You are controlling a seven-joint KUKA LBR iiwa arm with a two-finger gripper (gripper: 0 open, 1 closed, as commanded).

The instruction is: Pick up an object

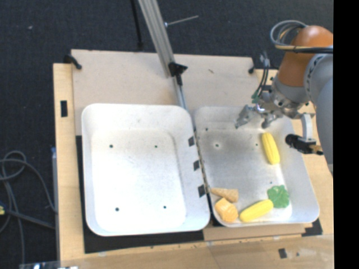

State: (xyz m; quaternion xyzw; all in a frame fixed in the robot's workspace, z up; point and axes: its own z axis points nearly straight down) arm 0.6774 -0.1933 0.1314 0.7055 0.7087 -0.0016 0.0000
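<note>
Currently the gripper (253, 115) hangs over the upper part of the right bin (233, 129), with the arm (303, 60) entering from the right side of the camera view. Whether its fingers are apart or together cannot be told from this angle, and nothing is visibly between them.

The nearest candidate is the yellow corn cob (270, 148). Relative to the gripper, it lies just below and slightly to the right — near, but apart, with bare bin floor between the two. Its long axis runs nearly up-and-down in the picture, tilted a little so that the lower end sits farther right than the upper end. The upper end is the part closest to the gripper.

Judgement: the coming move turns on this offset and this axis. The gripper needs to shift down-right from its present position until it stands over the cob's middle, then close across the short width — not along the length.

Other objects, all referenced to the corn cob:
- the green piece (279, 195) lies well below it, close to the bin's right wall;
- the yellow piece (256, 210) lies below and slightly left, just beside the green piece;
- the orange piece (226, 210) and the tan cone (225, 194) lie below and well to the left, near the bin's lower-left corner.

The left bin (90, 150) sits well to the left.
</note>
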